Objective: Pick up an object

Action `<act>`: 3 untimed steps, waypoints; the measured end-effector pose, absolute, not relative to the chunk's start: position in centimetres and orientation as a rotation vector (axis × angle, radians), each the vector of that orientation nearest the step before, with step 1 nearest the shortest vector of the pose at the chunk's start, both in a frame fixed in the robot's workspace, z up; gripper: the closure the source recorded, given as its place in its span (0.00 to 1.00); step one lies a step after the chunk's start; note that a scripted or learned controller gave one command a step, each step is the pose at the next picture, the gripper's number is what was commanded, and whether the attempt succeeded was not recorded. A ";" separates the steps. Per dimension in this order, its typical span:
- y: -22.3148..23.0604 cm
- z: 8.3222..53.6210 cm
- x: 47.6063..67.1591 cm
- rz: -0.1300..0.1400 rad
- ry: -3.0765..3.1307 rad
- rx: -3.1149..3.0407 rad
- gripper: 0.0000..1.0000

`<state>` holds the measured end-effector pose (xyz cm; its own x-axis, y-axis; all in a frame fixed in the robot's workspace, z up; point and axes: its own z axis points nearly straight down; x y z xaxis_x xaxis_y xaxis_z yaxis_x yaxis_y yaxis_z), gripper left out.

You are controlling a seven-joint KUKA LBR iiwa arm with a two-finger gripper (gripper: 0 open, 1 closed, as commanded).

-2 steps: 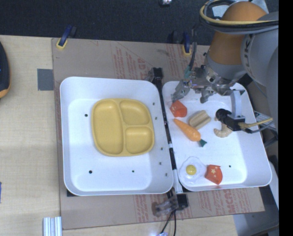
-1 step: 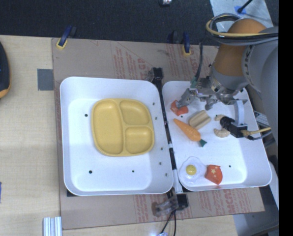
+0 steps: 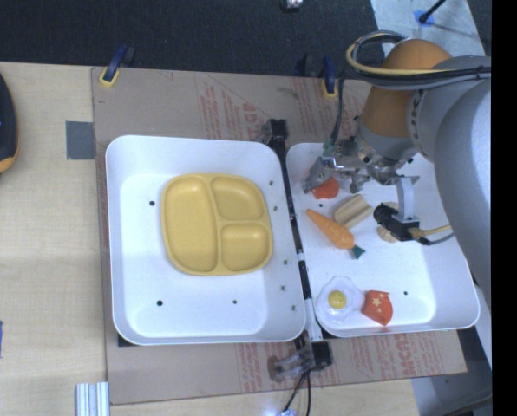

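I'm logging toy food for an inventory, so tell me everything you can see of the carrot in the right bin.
The carrot is an orange, tapered toy, plastic by its look, with a small green stub at its thick end. It lies flat on the floor of the right bin, slanting from upper left, near the bin's left wall, down to lower right. A beige roll lies close beside it on its upper right; whether they touch is unclear. The end effector is above it in the picture, apart from it.
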<state>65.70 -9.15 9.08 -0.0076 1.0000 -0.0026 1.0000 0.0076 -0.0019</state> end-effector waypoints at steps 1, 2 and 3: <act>-9.5 9.4 65.7 -0.003 2.226 2.217 0.00; -9.3 9.2 65.6 -0.005 2.228 2.217 0.00; -9.2 9.2 65.6 -0.004 2.228 2.218 0.00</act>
<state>65.63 -9.23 9.23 -0.0048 1.0000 -0.0006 1.0000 0.0048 -0.0034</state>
